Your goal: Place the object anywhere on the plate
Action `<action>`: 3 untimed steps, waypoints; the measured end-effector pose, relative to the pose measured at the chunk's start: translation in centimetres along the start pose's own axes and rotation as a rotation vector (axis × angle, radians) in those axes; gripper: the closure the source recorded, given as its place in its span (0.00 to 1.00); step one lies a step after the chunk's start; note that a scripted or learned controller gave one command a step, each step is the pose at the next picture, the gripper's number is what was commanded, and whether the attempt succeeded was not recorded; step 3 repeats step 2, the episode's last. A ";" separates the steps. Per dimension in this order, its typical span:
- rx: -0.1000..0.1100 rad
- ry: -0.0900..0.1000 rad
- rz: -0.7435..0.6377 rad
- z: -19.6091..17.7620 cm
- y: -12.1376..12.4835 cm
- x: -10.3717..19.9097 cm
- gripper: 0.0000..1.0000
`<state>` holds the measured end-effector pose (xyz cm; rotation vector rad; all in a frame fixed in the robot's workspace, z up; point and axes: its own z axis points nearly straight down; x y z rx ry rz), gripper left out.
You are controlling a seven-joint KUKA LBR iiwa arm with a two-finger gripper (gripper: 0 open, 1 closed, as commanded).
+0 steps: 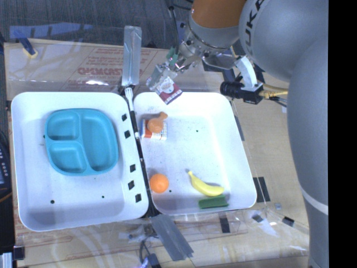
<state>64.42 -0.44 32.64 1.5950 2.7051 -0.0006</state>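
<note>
We see a bulky grey arm (290, 54) with dark KUKA lettering on its shell and a wide orange band (220, 1) just above the wrist (smooth and glossy). Beside that band sit a white bracket, black fittings and thin cables, one tipped yellow.

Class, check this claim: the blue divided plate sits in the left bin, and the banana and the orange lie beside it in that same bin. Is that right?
Not quite. The blue plate does sit in the left bin, but the banana and the orange lie in the right bin, as the camera view shows.
</note>
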 end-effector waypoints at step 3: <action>0.007 0.003 0.177 13.7 0.8 8.0 0.00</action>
